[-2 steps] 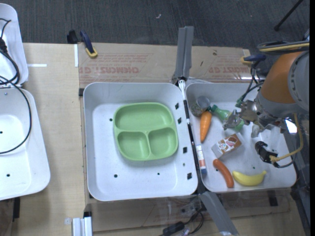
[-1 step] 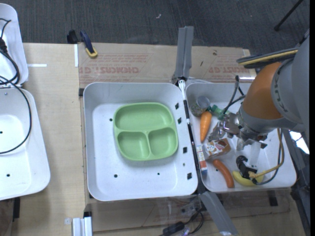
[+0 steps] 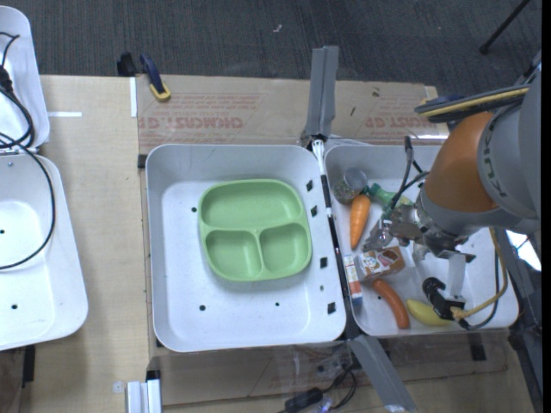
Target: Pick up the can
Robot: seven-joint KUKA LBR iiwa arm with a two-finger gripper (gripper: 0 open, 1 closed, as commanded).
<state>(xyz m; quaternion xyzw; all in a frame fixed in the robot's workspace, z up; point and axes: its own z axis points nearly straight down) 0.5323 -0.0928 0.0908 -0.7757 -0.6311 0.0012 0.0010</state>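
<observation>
Wooden bench [image 3: 95, 127], seen from above, w/ two shallow white bins side by side. Left bin [image 3: 172, 304] carries a pale green divided plate [image 3: 254, 228], three compartments, lying flat about mid-bin. Right bin [image 3: 379, 327] is crowded w/ small items. The grey arm [image 3: 469, 175], orange band above the wrist, reaches in from the right and hangs over the middle of the right bin. Its gripper [image 3: 398, 229] sits low among the clutter, just above a brown packet [image 3: 385, 263] and right of a carrot [image 3: 359, 219]; whether it's wide, narrow or holding anything can't be told from this angle. The carrot stands approx. upright in the picture, green top toward the far rim. A red sausage [image 3: 392, 302] and a banana [image 3: 428, 313] lie near the front rim. A thin white tube [image 3: 353, 280] runs along the bin's left wall. The can [image 3: 349, 184], dull silver, lies in the far left corner of the right bin, just beyond the carrot's top, apart from the gripper.
</observation>
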